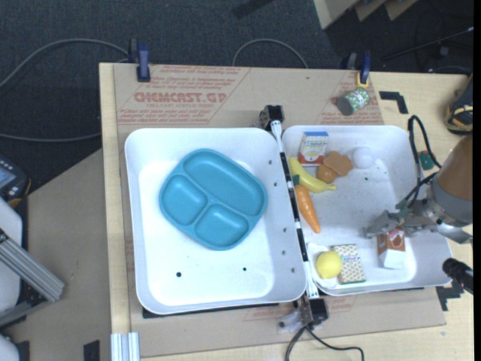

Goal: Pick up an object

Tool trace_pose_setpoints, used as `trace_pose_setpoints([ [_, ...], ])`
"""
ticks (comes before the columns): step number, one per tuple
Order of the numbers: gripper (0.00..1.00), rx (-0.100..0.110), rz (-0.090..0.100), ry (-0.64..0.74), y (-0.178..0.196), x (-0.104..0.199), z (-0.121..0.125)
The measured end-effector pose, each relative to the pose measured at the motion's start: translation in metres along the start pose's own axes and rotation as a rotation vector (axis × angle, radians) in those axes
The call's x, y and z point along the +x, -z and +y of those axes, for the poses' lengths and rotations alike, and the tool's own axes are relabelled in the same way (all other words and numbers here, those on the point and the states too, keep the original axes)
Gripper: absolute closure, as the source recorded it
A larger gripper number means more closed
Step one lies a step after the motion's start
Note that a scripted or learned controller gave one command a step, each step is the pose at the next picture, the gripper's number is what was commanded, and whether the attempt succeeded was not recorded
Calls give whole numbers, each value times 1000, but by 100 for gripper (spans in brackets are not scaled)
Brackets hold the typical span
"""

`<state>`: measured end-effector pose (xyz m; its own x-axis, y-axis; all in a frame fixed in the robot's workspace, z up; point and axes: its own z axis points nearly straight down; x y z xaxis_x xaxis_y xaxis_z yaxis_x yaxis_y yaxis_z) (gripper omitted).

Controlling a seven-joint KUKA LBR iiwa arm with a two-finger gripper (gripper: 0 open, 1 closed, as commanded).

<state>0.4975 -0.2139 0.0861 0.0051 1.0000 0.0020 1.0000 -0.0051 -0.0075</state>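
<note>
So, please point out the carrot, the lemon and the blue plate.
carrot point(307, 208): camera view, middle of its orange body.
lemon point(328, 264): camera view, centre of its yellow skin.
blue plate point(197, 173): camera view, largest compartment.

Even overhead light is falling bright on both white bins point(143, 224), washing them nearly flat; soft shadows are lying along their inner walls. The dark floor point(60, 13) is staying dim. Fine detail is smearing throughout, possibly from low resolution. The arm point(458, 179) at right is blurring slightly.

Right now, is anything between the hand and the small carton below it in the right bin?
Nothing visible. The hand sits directly above the small carton near the right bin's front right corner; the lemon lies well to its left.
</note>
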Motion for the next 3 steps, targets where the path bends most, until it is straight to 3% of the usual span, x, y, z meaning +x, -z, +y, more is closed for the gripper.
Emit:
trace_pose_setpoints([
  [1,100,-10,-3,4,15,2,3],
  [2,100,-18,-7,12,3,69,66],
  [3,100,-17,-1,14,105,151,67],
])
